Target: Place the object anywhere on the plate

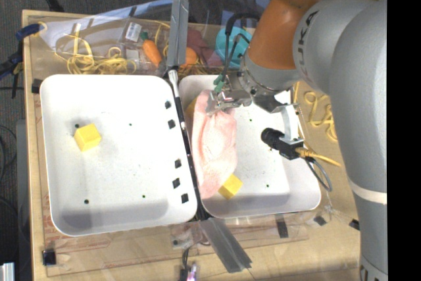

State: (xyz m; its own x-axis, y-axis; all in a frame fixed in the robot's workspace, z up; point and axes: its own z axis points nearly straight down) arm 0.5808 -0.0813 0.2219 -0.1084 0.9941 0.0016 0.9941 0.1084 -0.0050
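A pink plate (216, 145) lies along the left side of the right bin (276, 204), tilted against the bin's left wall. A small yellow block (229, 187) rests at the plate's near end, touching its lower edge. A second yellow block (87, 137) sits in the left bin (118, 207), toward its left side. My gripper (222, 97) hangs over the far end of the pink plate, close to or touching its upper rim. The grey arm with its orange band (283, 29) covers the right bin's far right corner.
A black cylindrical fitting (279, 141) with a cable juts over the right bin's right side. A metal divider (177, 29) runs between the bins. Behind the bins lie yellow rubber bands (92, 59), an orange piece (152, 51) and a teal object (233, 43).
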